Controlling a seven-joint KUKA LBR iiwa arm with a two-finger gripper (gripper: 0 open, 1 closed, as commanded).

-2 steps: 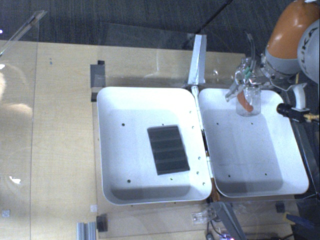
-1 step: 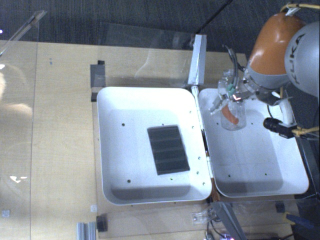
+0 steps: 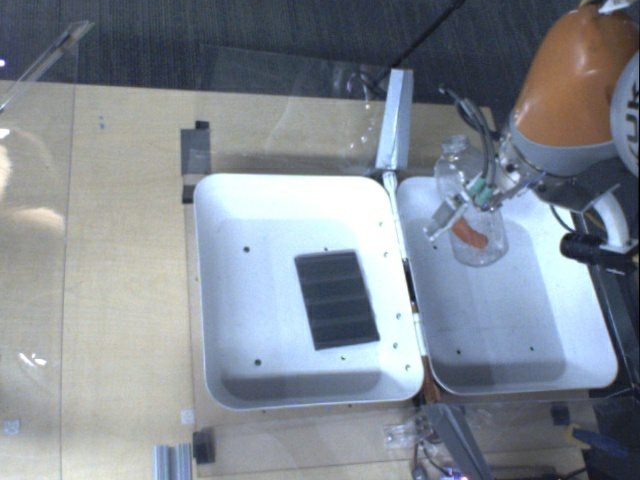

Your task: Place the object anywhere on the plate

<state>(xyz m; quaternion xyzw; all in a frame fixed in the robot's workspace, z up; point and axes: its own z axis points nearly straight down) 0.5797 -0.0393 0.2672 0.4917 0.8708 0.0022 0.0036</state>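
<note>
The arm [image 3: 575, 78] reaches in from the right and hangs its gripper [image 3: 462, 218] low over the far left part of the right bin [image 3: 560, 358], and the reason seems plain: the small orange-red object [image 3: 472, 235] lies just there, on or close above the bin's white floor, directly under the clear housing of the tool. The object shows through that clear plastic as a short reddish smear, so whether the fingers are wide, narrow or closed on it cannot be told from this view, nor whether it is lifted off the floor at all. The plate [image 3: 337, 299] (a dark, ridged rectangle, turned slightly askew) lies flat near the middle of the left bin [image 3: 215, 298], well apart from the object and with the raised rims of both bins between them. Apart from the plate, the left bin's floor shows a few small dark holes; the right bin holds the object. Both bins sit side by side on the pale wooden desk [image 3: 110, 298]. Judged from this, the task is at the pick-up stage: the object is not yet on the plate, and it would have to be carried leftward over the two rims to get there.
</note>
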